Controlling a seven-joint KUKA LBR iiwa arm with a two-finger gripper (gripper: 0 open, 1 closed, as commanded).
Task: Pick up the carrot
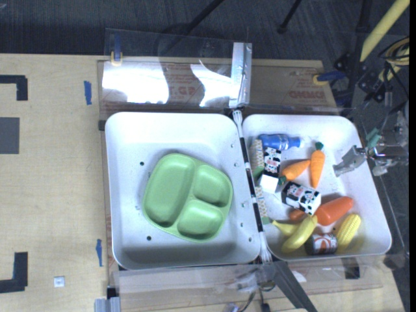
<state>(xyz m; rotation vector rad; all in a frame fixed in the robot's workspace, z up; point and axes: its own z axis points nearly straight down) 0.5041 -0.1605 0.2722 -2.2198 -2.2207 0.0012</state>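
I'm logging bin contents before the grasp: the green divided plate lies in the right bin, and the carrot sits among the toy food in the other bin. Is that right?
Not quite. The camera view shows the green divided plate in the left bin. The carrot does sit among the toy food in the other bin, the right bin.

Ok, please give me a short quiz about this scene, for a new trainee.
1. True or false: the green plate lies in the left bin.
2. Which bin holds the carrot? A) left B) right C) neither
3. Fill in: in the camera view, the tool is at the carrot's ___ side.
Key: 1 true; 2 B; 3 right.
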